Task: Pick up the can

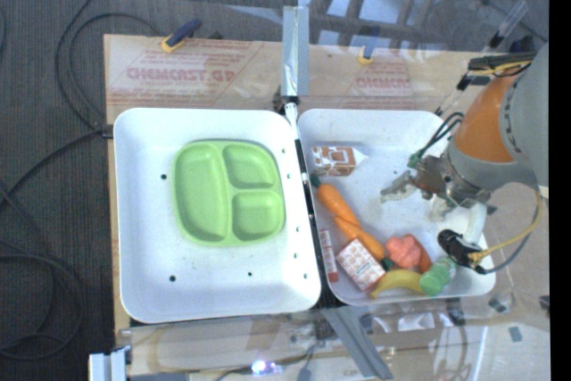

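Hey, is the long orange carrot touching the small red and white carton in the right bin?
Touching. In the camera view the long orange carrot runs diagonally and its lower end overlaps the small red and white carton's upper edge, no gap showing.

Likely a lab: taped bench (223, 76), loose cables (80, 22).

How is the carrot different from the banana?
The carrot is orange, while the banana is yellow. The carrot is long and straight, lying at a slant down the left side of the right bin; the banana is shorter and curved, lying near that bin's bottom edge. The carrot rests by a small red and white box; the banana sits between a red fruit and a green thing. Both lie in the same bin.
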`<state>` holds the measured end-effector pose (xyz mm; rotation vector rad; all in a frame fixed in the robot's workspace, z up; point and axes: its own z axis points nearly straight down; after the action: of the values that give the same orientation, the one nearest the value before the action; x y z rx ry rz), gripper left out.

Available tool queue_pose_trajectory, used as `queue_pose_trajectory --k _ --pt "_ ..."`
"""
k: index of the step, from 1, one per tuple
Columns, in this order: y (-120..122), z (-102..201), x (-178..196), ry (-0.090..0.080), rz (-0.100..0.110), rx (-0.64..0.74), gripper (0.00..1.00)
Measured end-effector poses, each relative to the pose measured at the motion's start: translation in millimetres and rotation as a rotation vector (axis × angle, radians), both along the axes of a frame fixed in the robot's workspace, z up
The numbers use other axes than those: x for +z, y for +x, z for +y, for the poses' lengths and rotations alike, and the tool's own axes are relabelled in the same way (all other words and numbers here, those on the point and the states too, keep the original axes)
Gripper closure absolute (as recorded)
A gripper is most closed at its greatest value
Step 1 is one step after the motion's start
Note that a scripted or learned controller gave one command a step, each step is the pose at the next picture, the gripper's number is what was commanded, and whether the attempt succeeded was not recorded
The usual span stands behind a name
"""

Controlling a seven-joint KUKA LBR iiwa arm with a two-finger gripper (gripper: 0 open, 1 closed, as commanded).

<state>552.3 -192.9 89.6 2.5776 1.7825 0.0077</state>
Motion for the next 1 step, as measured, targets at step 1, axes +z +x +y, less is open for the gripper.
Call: queue_pose_trajectory --k 1 --pt "-49.2 -5.5 3.5 0.011 -0.013 -0.26 0.0"
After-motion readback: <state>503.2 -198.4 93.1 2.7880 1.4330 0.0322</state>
